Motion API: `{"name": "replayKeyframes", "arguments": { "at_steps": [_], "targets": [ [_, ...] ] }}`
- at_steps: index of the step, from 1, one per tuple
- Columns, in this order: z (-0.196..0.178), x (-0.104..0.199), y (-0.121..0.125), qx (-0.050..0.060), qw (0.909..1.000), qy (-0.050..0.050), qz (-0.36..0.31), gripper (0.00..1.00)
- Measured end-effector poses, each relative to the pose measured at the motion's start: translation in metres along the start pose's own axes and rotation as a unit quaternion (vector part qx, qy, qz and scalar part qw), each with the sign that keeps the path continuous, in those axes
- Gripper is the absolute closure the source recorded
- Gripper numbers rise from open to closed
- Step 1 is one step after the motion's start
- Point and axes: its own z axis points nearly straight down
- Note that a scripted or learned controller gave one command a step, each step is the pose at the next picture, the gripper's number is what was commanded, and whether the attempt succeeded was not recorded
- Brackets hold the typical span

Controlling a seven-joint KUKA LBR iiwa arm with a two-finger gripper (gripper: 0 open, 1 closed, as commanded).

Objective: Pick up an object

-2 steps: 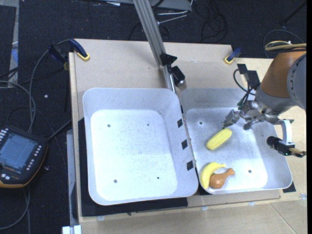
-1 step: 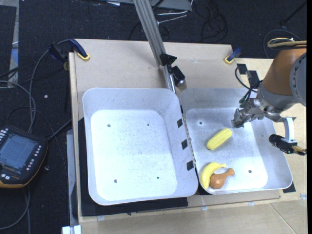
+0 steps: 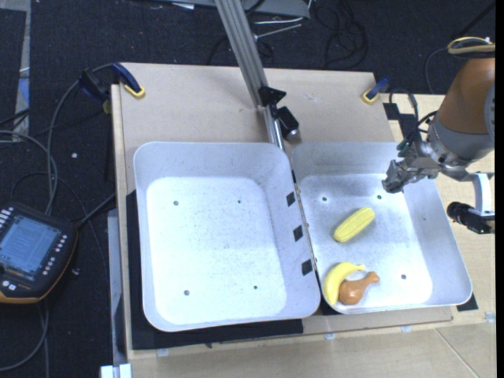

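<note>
Arm (image 3: 465,105) cut off at right edge. Gripper (image 3: 394,181) over right bin (image 3: 441,235), far side; too dark/small, can't tell its grip state. Corn cob (image 3: 353,224) mid-bin, long axis slanting up-right. Banana (image 3: 340,278) partly hidden by drumstick (image 3: 358,287) at near edge.

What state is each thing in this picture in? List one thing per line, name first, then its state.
Corn cob: lying on its side in the right bin, untouched.
Banana: lying at the right bin's front edge, touching the drumstick.
Drumstick: lying against the banana.
Right bin: holding all three items.
Left bin: flat on the bench.
End effector: over the right bin's back edge, holding nothing visible.
</note>
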Motion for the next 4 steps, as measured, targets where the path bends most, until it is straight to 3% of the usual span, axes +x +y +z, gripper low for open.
{"name": "replayKeyframes", "arguments": {
  "at_steps": [1, 4],
  "targets": [
    [-0.049, 0.0, 0.001, 0.001, 1.0, 0.0, 0.0, 1.0],
    [-0.077, 0.16, 0.025, 0.002, 1.0, 0.001, -0.002, 1.0]
  ]
}}
